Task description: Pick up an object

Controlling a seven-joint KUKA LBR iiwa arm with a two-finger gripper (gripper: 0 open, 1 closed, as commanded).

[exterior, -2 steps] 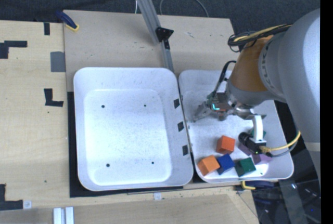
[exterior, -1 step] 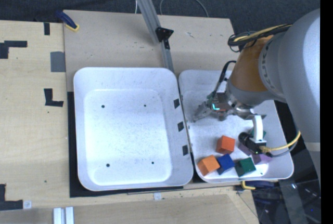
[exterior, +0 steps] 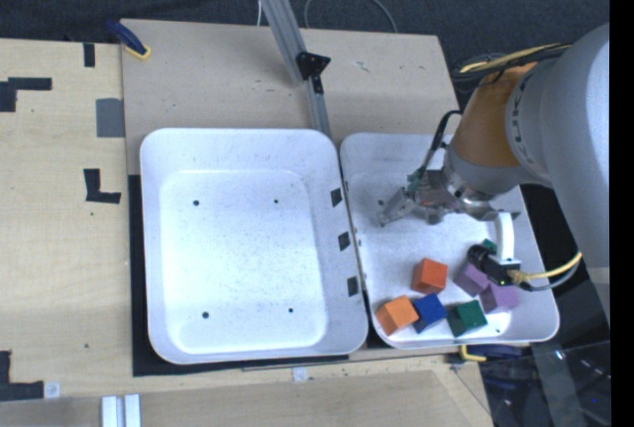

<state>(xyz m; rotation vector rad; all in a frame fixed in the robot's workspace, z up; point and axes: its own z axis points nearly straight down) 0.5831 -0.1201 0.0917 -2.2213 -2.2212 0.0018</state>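
My end effector (exterior: 396,207) hangs low over the bare upper half of the right bin (exterior: 376,158), its fingers spread apart with nothing between them, so the pick is not yet made. The candidates lie toward five o'clock of it: an orange block (exterior: 430,273), a second orange block (exterior: 397,313), a blue block (exterior: 430,308), a green block (exterior: 466,317) and purple blocks (exterior: 487,280). What is left, I judge, is to move over one, close on it and lift.

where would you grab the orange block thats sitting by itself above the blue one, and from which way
Take the upper orange block from straight above, fingers closing on its left and right faces. It sits slightly apart in the right bin, with bare floor to its left and right; the blue block crowds its lower side. The gripper sits up-left of it, so the approach looks short.
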